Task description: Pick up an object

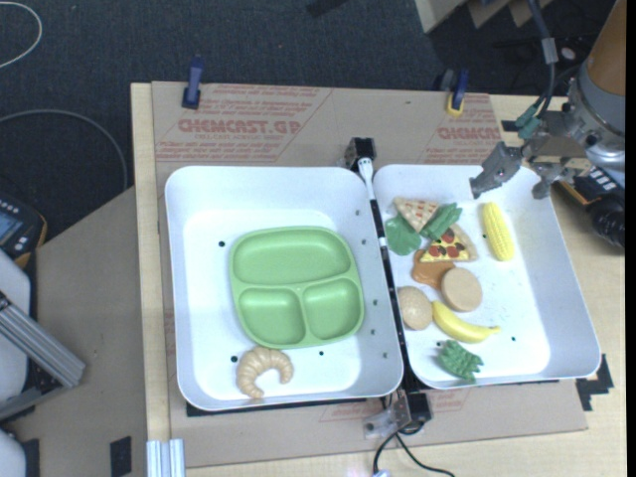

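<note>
The end effector (517, 172) hangs over the far right corner of the right-hand shallow white bin (556, 296), its two grey fingers spread wide with nothing between them. One finger (494, 175) reaches down toward the bin floor just beyond the yellow plastic corn cob (497, 231), and the other sits further right near the bin's rim.

Taking the corn cob as the landmark, the rest of the toy food lies to its left and nearer the camera. Left of it are a triangular pizza slice with red toppings (414, 210) and a green leafy vegetable piece (422, 229), which touch each other. Just below those lies a second orange-and-red pizza piece (442, 252). Nearer than the corn cob sits a round tan disc like a biscuit (461, 289), with a pale beige egg-shaped piece (414, 308) to its left, close to the bin's inner wall. A yellow plastic banana (462, 325) lies in front of the disc, and a dark green ridged vegetable piece (458, 359) lies nearest the camera.

Well left of the corn cob, the left-hand shallow white bin (194, 266) holds a light green three-compartment plastic tray (295, 286) and, in front of it, a tan toy croissant (263, 369). Both bins rest on a cardboard-covered worktop (248, 117).
</note>
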`<action>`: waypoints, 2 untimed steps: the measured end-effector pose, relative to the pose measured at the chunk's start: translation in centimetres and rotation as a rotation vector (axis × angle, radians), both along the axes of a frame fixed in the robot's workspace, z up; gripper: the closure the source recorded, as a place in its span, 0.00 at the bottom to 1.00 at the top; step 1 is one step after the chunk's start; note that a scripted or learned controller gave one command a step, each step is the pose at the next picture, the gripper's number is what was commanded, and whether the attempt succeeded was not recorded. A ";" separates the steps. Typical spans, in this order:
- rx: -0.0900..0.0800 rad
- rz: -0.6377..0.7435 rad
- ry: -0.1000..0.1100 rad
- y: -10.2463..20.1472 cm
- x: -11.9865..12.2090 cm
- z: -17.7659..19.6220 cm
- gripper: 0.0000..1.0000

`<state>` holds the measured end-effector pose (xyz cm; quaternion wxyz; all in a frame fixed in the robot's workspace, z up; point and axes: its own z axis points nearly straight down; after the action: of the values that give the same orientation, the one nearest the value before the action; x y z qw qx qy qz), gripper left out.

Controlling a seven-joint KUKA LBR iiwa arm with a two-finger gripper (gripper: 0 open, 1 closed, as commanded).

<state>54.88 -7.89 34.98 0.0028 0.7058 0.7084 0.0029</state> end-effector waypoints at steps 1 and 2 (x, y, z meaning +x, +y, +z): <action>0.001 0.002 -0.005 3.9 -5.6 10.7 0.00; 0.003 0.005 -0.005 10.6 -7.0 19.1 0.00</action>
<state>47.90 2.76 54.10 0.0035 0.7038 0.7103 0.0054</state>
